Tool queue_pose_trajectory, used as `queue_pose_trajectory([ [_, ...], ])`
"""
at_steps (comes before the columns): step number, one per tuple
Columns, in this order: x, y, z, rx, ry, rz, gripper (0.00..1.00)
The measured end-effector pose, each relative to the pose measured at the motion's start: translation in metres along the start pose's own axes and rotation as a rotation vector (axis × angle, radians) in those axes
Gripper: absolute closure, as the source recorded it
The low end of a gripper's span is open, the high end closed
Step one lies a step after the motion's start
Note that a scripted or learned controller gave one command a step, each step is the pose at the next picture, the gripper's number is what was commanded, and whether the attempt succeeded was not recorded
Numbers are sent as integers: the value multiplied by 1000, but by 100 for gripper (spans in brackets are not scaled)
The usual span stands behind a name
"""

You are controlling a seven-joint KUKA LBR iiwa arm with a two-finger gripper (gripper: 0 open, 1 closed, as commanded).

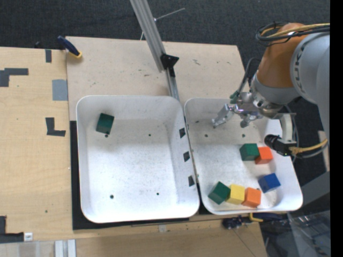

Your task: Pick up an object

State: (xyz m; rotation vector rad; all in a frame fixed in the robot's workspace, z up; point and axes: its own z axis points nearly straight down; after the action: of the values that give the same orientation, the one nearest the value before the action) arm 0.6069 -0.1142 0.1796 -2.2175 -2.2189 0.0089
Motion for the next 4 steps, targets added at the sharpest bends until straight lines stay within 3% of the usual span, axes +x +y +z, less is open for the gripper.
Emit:
queue_pose_trajectory([
  [1, -1, -6, 64, 2, 1, 0, 0],
  [2, 1, -4, 50, -5, 2, -3, 100],
  [4, -12, -7, -48, -11, 1, 0, 100],
])
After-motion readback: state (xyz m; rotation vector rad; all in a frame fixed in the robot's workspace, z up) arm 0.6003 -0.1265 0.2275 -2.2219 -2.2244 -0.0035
